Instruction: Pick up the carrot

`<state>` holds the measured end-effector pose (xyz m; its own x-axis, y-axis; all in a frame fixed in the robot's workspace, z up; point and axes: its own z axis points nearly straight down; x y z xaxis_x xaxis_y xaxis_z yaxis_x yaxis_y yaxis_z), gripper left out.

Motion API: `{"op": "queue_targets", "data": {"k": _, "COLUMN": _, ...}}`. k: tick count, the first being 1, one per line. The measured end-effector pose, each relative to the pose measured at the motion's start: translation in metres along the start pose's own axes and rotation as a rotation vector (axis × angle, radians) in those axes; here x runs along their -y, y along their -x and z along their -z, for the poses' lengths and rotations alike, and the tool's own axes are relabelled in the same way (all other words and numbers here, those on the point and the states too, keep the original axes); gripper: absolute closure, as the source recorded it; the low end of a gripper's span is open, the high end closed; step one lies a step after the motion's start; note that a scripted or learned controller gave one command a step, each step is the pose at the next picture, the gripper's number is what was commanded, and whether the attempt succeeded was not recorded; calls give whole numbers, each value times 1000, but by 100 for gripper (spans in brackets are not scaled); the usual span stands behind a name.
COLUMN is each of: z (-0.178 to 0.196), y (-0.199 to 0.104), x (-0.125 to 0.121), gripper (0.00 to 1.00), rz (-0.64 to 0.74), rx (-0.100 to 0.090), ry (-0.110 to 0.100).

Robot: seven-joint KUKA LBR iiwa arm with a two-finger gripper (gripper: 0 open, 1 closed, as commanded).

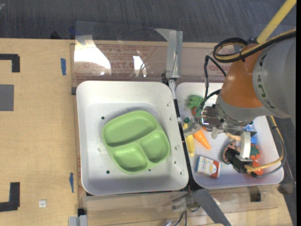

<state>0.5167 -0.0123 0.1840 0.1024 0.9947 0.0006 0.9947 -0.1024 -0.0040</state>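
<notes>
The carrot (202,138) is a small orange cone lying in the right bin (275,173), near that bin's left side and pointing towards the front right. My gripper (210,124) hangs just above and behind the carrot, under the grey arm with its orange band (241,86). The metal wrist parts cover the spot where the gripper meets the carrot, so I cannot make out any contact.
The left bin (89,102) holds a green divided plate (136,140). Around the carrot lie a yellow piece (190,144), a green leafy toy (194,100), a small red and white carton (208,166), and blue and orange toys (253,147). A black cable loops above the wrist (221,51).
</notes>
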Motion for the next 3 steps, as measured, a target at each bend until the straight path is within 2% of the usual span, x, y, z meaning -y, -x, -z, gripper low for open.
{"op": "queue_targets", "data": {"k": 3, "z": 0, "y": 0, "x": 0, "gripper": 0, "rz": 0, "rx": 0, "ry": 0}}
